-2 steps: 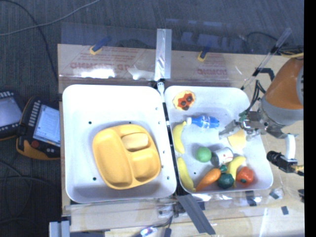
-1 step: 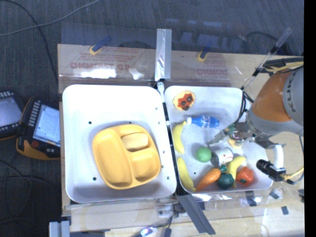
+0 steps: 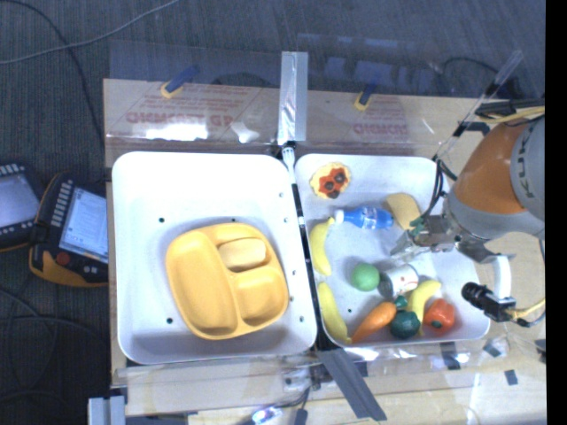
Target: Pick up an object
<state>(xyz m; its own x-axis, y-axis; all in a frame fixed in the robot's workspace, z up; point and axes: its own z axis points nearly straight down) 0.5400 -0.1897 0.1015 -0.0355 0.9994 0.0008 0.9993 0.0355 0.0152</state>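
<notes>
Clutter begins at the far left, where a pendant [image 3: 75, 233] with a lit screen lies on the dark floor beside the bench. Next comes the left bin [image 3: 142, 326], holding a yellow divided tray [image 3: 228, 279] tilted slightly in its middle. The right bin [image 3: 372, 163] carries the loose objects: 2 yellow bananas [image 3: 320, 248] along its left wall, a small pizza toy [image 3: 331, 180] near the top, a blue-and-white bottle [image 3: 365, 218], a green ball [image 3: 365, 277], a carrot [image 3: 376, 319], a dark green piece [image 3: 405, 324] and a red tomato-like fruit [image 3: 439, 315] (these last 4 crowd together at the bin's near edge). The gripper [image 3: 423, 235] hangs over the bin's right half, just beside a tan wedge [image 3: 403, 209]; whether it is clenched or released cannot be told, and nothing visibly sits between its tips.
</notes>
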